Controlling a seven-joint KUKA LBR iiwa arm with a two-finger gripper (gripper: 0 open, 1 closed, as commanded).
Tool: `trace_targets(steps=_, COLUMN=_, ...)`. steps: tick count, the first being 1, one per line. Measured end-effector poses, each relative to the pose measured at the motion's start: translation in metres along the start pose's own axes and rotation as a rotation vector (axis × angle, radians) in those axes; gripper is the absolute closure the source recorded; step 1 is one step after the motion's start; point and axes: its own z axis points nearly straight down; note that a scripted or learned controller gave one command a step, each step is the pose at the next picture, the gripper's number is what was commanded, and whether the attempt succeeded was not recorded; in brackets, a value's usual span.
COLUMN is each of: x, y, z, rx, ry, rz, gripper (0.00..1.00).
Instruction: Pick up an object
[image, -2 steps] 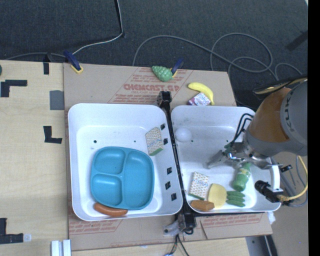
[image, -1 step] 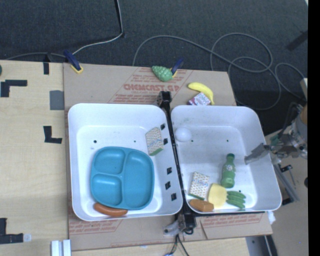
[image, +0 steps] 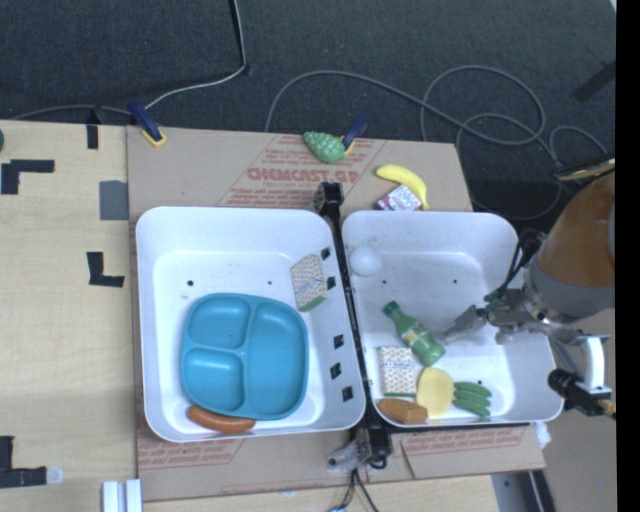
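Observation:
My gripper (image: 462, 325) hangs low over the right bin (image: 500, 235), reaching in from the right edge and pointing left. It sits just right of a green toy bottle (image: 414, 335), which lies tilted in the middle of that bin. At the bin's front lie a checked packet (image: 397, 371), a yellow piece (image: 434, 389), an orange carrot-like piece (image: 403, 409) and a green pod (image: 472, 398). A white ball (image: 365, 262) rests at the back left corner. Nothing is seen held in the gripper.
The left bin (image: 160, 240) holds a blue divided plate (image: 243, 356), a red sausage (image: 220, 420) at its front and a pale sponge block (image: 310, 281). Behind the bins on the cardboard lie a banana (image: 404, 182), a green toy (image: 325, 146) and a small packet (image: 400, 201).

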Motion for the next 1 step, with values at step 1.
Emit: trace_targets(steps=1, x=0.0190, y=0.0512, z=-0.0425, rx=-0.003, ry=-0.002, rz=-0.001, gripper=0.00)
